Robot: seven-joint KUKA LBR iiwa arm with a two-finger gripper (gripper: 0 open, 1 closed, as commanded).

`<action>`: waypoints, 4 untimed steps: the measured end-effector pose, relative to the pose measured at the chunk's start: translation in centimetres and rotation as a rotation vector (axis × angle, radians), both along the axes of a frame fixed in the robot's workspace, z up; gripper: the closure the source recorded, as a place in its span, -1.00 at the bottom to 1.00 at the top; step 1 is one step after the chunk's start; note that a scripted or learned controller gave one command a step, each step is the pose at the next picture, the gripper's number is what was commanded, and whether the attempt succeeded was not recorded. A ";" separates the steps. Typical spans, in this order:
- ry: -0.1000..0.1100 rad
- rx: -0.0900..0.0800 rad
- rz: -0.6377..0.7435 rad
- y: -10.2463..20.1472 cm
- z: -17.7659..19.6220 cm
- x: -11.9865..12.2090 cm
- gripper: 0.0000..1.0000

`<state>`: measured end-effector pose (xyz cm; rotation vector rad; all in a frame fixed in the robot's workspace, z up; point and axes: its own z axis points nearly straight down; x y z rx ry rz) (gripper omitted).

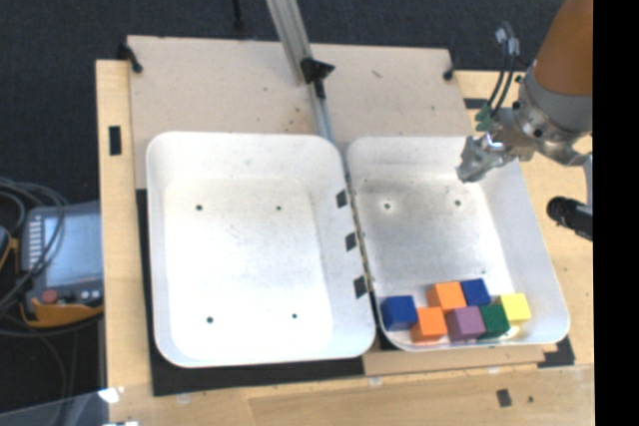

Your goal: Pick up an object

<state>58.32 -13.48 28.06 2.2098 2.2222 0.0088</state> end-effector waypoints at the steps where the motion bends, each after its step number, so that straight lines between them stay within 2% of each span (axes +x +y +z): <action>1: 0.005 0.001 0.001 5.1 0.2 0.8 1.00; 3: 0.007 0.001 0.000 15.8 -3.0 4.5 1.00; 4: 0.006 0.001 0.001 20.7 -2.7 5.7 1.00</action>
